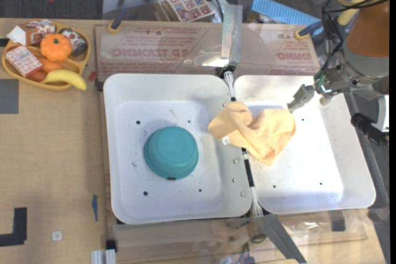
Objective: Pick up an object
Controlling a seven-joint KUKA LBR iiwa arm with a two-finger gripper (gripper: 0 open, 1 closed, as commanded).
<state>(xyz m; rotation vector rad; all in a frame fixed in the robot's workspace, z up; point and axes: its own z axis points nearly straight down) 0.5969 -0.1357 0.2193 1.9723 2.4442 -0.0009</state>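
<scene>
A crumpled yellow cloth (260,132) lies across the divider between the two bins, most of it in the right bin (328,182) and one corner hanging into the left bin (124,195). Upside down in the middle of the left bin sits a teal bowl (171,152). My gripper (298,100) reaches in from the right and hangs low over the right bin, right at the cloth's upper right edge. The view does not let me tell whether it touches the cloth.
A yellow plate (13,68) with toy food, including an orange pumpkin and a banana, sits on the bench at the far left. Clear plastic panels (161,52) stand behind both bins. Boxes and cables crowd the back.
</scene>
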